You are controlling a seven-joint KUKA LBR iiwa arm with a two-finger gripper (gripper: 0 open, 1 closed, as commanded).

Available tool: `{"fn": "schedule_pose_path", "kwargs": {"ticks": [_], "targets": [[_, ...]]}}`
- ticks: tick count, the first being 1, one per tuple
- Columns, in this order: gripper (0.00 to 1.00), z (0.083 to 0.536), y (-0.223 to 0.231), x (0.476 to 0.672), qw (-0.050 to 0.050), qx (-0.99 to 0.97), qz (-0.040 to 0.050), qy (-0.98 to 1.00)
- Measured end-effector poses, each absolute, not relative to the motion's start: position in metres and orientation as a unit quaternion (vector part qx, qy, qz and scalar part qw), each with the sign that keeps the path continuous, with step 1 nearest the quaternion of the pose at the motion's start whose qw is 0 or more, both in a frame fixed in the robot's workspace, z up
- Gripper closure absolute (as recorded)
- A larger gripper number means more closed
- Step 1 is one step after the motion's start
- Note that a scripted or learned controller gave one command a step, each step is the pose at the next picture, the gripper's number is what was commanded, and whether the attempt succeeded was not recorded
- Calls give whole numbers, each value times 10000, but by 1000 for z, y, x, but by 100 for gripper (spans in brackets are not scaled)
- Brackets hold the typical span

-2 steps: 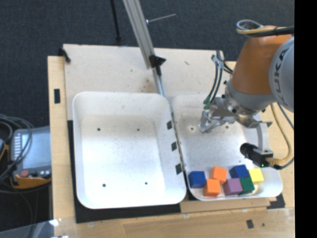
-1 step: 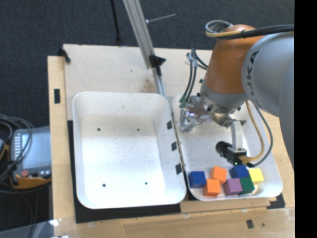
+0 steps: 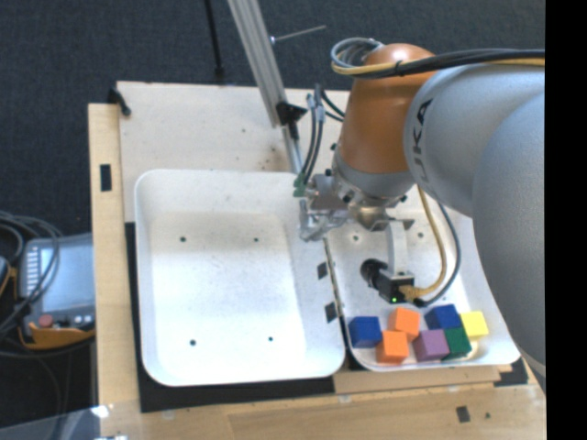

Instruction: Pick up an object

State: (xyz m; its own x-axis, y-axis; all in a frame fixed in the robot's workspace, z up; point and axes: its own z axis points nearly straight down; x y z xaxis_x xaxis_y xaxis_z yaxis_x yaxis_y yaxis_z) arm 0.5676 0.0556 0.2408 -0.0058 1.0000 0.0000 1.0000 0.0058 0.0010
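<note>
Blocks [image 3: 422, 335] crowd right bin's [image 3: 367, 360] near rim, gripper [image 3: 321, 220] well apart

From my remote seat, the one marking I can read is on the arm [image 3: 477, 126]: dark capital letters running down its grey casing just below the orange band [image 3: 385, 108], at about two o'clock in the view. I make out "KA", the tail of KUKA.
</note>
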Motion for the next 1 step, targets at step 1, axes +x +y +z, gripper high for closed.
{"fn": "schedule_pose_path", "kwargs": {"ticks": [1], "targets": [[100,247,97,589,2,7047,13,7095]]}}
